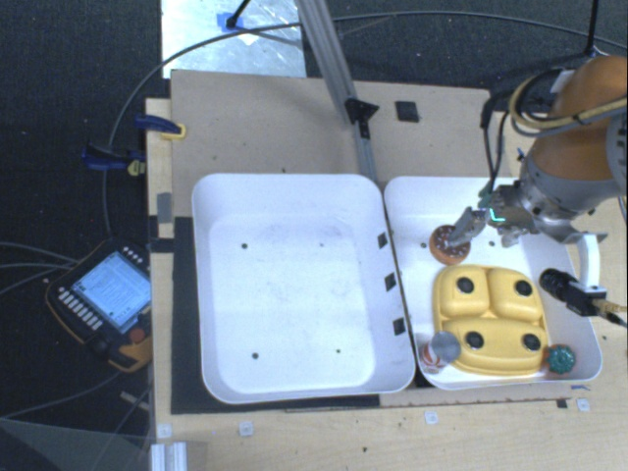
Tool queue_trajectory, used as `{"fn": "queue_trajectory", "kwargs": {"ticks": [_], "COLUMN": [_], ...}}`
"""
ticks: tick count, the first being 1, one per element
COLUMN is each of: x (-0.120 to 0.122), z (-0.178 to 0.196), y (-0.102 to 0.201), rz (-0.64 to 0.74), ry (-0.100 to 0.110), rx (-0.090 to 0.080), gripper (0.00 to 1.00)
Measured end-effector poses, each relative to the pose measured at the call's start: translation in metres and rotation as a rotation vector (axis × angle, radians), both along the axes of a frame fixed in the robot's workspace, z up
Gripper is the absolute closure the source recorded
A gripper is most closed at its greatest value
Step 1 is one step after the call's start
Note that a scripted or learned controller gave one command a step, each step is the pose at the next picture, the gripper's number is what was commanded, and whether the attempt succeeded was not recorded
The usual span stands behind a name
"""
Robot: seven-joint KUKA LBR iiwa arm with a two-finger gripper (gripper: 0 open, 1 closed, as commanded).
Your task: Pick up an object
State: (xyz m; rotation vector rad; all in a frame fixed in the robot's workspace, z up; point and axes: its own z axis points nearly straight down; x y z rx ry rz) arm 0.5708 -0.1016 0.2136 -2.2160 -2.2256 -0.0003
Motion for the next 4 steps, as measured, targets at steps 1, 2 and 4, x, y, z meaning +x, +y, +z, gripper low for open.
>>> {"fn": "queue_trajectory", "kwargs": {"ticks": [1,2,4], "x": [0.001,-0.005,0.014], "z": [0.001,-0.061,-0.122], "y": [0.0,0.001,0.002], "rz": [0.0,-0.003,-0.001], "ry": [-0.002,0.003,-0.021], "rx": [0.0,0.0,-0.005], "gripper": [0.0,0.0,0.0]}}
